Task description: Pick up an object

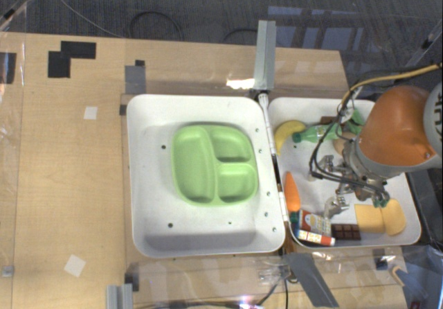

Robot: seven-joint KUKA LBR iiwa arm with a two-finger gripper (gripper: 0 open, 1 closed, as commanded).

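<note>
In the right bin (414, 231), the claw (338, 205), grip state unclear, hangs over open floor ringed by a carrot (293, 195) along the left wall, a banana (287, 132) beyond, and a yellow block (379, 217) beside it.

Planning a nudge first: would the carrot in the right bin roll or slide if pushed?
The carrot looks tapered and rounded, so it would probably roll in a curve. It seems rigid, likely smooth plastic, so possibly slippery. It lies by the bin wall, limiting travel.

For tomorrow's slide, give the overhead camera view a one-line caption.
Robot arm's gripper lowered into the right bin among toy food, green divided plate waiting in the left bin.
</note>
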